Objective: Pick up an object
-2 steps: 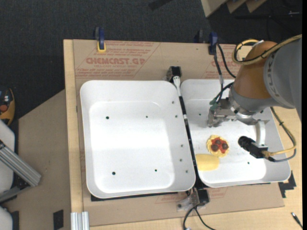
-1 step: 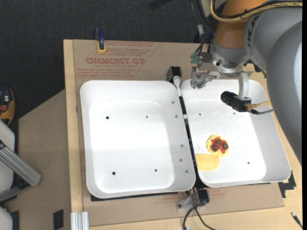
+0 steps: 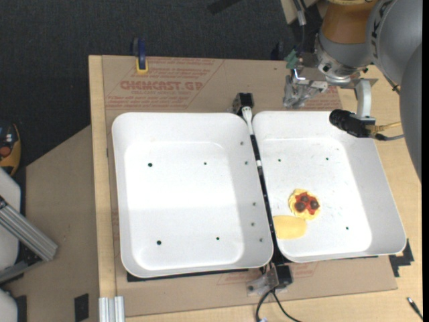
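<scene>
A small yellow object with dark red spots (image 3: 304, 203) lies in the right bin (image 3: 375, 180), toward its front. A flat pale yellow piece (image 3: 290, 227) rests just in front of it, near the bin's front-left corner. My gripper (image 3: 297, 94) hangs above the back edge of the right bin, well behind and above both objects. Nothing is visible between its metal fingers.
The left bin (image 3: 134, 200) sits beside the right one, with a black divider strip (image 3: 257, 166) between them. A black cylindrical part (image 3: 348, 123) on the arm juts over the right bin's back rim. A blue clamp (image 3: 140, 54) holds the cardboard at the back left.
</scene>
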Robot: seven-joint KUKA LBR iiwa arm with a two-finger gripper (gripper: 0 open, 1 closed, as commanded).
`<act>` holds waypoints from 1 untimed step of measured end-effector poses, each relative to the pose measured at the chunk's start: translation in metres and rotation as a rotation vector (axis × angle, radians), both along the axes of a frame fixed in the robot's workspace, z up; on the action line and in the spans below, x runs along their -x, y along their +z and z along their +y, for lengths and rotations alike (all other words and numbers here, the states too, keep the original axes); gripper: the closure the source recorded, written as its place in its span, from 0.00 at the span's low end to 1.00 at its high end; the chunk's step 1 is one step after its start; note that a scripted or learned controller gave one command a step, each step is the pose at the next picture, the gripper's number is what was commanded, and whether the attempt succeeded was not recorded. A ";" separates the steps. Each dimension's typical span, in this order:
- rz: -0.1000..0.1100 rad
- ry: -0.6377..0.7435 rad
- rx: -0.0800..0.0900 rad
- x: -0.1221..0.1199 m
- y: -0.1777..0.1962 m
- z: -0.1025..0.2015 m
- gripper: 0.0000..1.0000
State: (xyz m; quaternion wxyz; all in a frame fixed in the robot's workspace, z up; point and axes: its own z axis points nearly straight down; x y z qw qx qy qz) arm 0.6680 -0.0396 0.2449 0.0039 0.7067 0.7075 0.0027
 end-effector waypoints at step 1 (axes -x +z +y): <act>-0.007 0.008 -0.004 0.000 0.118 0.077 1.00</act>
